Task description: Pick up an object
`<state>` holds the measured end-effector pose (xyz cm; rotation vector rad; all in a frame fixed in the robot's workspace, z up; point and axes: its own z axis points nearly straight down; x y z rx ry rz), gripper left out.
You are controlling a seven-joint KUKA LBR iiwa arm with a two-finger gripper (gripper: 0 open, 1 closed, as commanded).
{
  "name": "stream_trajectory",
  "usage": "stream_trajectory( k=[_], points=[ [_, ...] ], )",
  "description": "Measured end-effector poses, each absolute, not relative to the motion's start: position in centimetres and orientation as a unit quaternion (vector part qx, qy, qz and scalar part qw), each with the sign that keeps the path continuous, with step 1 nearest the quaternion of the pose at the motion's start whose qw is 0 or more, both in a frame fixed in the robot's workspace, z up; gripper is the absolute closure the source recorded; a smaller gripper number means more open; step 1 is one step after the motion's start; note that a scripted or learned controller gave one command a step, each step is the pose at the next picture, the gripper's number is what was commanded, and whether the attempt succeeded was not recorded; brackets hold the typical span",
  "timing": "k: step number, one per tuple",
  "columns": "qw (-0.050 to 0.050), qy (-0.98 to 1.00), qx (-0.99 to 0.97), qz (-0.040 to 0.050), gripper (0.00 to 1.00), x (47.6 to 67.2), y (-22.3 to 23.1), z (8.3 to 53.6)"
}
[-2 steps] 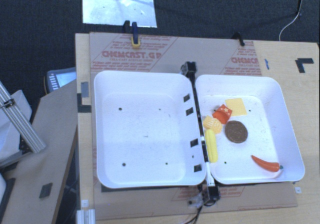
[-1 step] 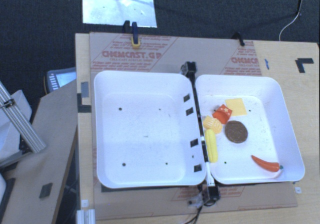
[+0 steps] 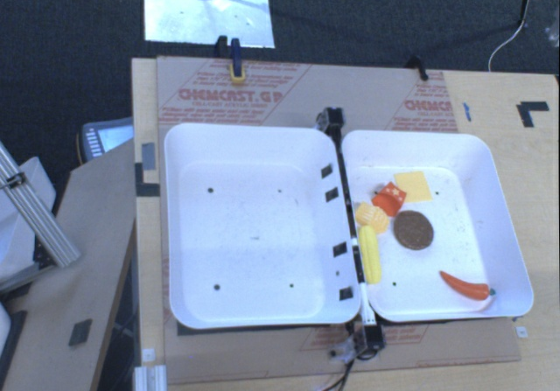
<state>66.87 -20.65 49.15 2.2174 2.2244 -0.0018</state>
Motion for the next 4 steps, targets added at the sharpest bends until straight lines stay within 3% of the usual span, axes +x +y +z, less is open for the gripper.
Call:
stream_trajectory(
  k=[1,4],
  points=[
    [0.004,0.708,0.706,0.0017,1.0,65.58,-20.59,53.87],
    [0.002,0.708,0.706,0.0004,1.0,65.89,-20.61,53.52]
  ],
)
